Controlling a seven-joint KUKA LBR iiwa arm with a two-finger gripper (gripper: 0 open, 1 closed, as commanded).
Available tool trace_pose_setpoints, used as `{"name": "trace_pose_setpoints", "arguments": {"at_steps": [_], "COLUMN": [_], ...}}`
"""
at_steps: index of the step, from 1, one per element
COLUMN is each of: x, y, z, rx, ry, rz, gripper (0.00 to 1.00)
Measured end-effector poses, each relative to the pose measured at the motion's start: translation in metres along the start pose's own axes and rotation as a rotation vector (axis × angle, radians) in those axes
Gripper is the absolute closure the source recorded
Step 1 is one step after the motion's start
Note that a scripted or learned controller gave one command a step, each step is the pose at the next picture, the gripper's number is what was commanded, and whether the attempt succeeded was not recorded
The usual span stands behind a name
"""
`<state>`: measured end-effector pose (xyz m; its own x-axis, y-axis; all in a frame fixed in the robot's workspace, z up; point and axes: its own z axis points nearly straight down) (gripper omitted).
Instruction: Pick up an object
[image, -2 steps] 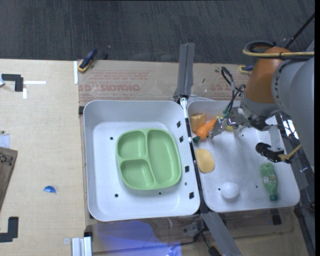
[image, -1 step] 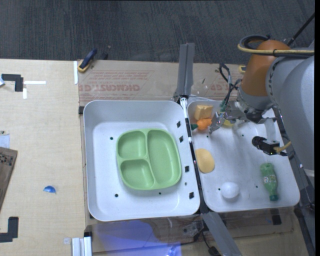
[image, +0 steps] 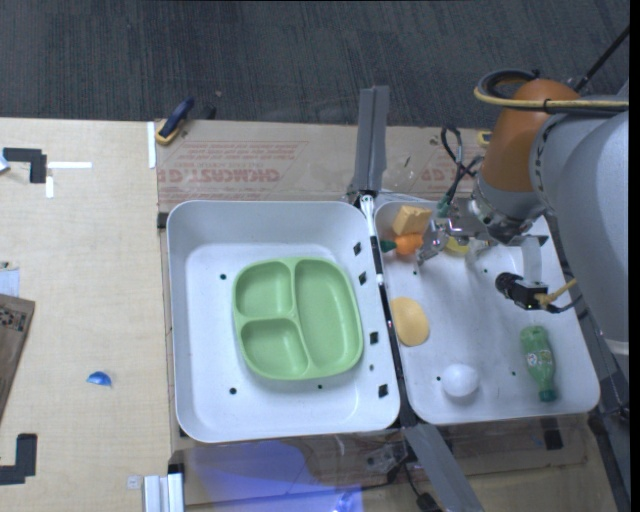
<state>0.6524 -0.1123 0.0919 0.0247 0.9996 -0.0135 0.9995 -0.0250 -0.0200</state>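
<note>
The arm (image: 590, 170) is the largest hazard. Its grey bulk leans over the far right corner of the right bin (image: 480, 340), and a steep descent there could clip the bin wall or the divider between the bins. The left bin (image: 195, 300) bears only a green divided plate (image: 298, 318), well apart from the tool (image: 440, 238), so it is probably not in play.

The pickable things lie in the right bin. A green bottle (image: 537, 362) lies on its side near the right wall and would likely roll off a glancing touch. A tan oval piece (image: 410, 320) sits near the divider. A yellow block (image: 410, 218) is wedged in the far corner, just beside the tool, where the walls leave little room for a grasp. A white ball (image: 460, 380) would slip easily, and a small orange piece (image: 407, 243) touches the block and might get nudged rather than caught.

Whether the tool is open or closed cannot be told, since the wrist and cables crowd it. Something yellowish beside it is too blurred to name. The arm hides the bin's far right corner.
</note>
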Motion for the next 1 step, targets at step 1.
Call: {"name": "trace_pose_setpoints", "arguments": {"at_steps": [1], "x": [0.0127], "y": [0.0021], "z": [0.0031], "rx": [-0.005], "ry": [0.011], "rz": [0.068], "gripper": [0.00]}}
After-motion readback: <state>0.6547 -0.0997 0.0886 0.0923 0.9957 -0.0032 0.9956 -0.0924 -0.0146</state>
